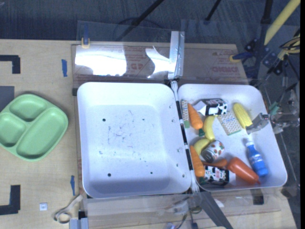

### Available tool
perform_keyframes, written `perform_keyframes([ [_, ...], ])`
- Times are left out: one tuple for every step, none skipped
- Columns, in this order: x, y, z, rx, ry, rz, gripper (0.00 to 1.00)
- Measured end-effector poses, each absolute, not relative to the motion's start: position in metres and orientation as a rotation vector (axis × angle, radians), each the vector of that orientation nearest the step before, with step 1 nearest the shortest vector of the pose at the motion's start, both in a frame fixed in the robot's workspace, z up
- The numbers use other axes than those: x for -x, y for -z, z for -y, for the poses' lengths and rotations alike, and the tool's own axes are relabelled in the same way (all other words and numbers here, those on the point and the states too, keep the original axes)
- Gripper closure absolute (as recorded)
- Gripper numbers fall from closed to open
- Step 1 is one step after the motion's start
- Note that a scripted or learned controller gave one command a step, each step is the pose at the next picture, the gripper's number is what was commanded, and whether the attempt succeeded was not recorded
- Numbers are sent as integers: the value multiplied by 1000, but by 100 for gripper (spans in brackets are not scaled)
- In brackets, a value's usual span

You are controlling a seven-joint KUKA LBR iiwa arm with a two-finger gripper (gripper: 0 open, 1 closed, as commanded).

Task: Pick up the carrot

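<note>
Three carrots sit in the right bin (276, 175): the big carrot (242, 170) near its front, one carrot (195, 116) by a banana (208, 127), one (197, 161) along its left wall. Beside the bin's right rim is the gripper (261, 121); open or closed, I cannot tell.

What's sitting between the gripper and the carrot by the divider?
In the camera view, the corn cob and a banana lie between the gripper and the carrot.

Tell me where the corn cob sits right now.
The corn cob lies in the right bin, toward its upper right part, just right of a small checkered sponge and above the blue bottle.
</note>
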State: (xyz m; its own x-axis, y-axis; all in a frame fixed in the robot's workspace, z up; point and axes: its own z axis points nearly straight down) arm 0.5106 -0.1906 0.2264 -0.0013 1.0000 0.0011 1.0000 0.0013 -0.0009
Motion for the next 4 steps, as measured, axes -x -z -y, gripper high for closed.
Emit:
perform_keyframes([
  [-511,-226,191,2219,0,2222,0],
  [-511,-226,191,2219,0,2222,0],
  [-580,-147,190,2225,1,2220,0],
  [-633,-232,213,1980,1,2444,0],
])
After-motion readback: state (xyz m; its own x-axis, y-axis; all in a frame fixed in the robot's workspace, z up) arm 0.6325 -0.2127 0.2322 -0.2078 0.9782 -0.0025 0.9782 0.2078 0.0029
